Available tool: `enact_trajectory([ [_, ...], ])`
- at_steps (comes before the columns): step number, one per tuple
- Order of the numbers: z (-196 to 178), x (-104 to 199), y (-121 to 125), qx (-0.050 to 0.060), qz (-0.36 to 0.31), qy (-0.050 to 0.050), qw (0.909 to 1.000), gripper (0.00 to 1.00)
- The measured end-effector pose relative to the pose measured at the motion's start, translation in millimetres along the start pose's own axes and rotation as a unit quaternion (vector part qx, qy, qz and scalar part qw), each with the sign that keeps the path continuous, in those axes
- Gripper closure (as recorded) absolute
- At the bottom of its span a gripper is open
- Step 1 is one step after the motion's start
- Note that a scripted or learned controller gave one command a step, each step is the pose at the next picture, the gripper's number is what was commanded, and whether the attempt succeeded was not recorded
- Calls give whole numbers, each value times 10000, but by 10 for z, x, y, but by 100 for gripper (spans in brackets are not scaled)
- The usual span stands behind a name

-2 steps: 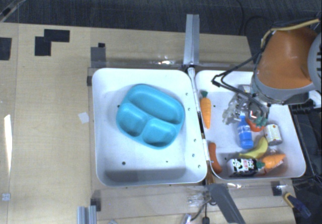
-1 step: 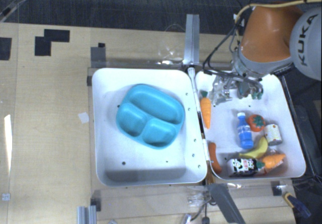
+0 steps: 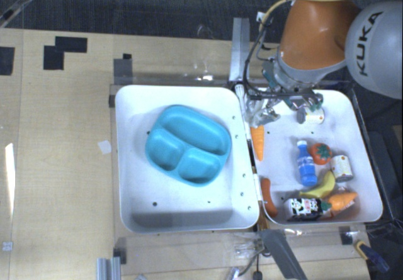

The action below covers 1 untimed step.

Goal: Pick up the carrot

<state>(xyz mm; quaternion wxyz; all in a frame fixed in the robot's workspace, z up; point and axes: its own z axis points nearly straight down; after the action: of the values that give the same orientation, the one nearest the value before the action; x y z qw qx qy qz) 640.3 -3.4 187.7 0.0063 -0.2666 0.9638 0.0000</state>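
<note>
Camera view from above, at a slant: grey KUKA arm (image 3: 371,33) entering from the right, orange band (image 3: 313,30) above the wrist, wrist pointing down over the far left corner of the right bin (image 3: 364,146). Gripper (image 3: 267,111) low at that corner, close to the wall between the bins. Fingers a blur of metal and cable — apart or together, cannot tell; nothing seen clamped between them.

Carrot (image 3: 257,141) lying lengthwise against the right bin's left wall, just below the gripper, top end near or touching the metal; contact cannot be confirmed.

Elsewhere in the right bin: blue bottle (image 3: 306,164) near the centre, red-orange tomato-like item (image 3: 321,153) just beside it, small white can (image 3: 342,167) to the right, banana (image 3: 320,185) below the bottle, second orange vegetable (image 3: 343,200) at the near right, dark carton (image 3: 304,207) at the near edge, reddish piece (image 3: 266,192) by the left wall.

Left bin (image 3: 135,209): blue divided tray (image 3: 187,144), three compartments, tilted.
</note>
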Motion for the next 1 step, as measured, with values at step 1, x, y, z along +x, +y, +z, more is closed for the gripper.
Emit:
enact_trajectory([
  [1,-206,18,-636,8,22,0,10000,100],
])
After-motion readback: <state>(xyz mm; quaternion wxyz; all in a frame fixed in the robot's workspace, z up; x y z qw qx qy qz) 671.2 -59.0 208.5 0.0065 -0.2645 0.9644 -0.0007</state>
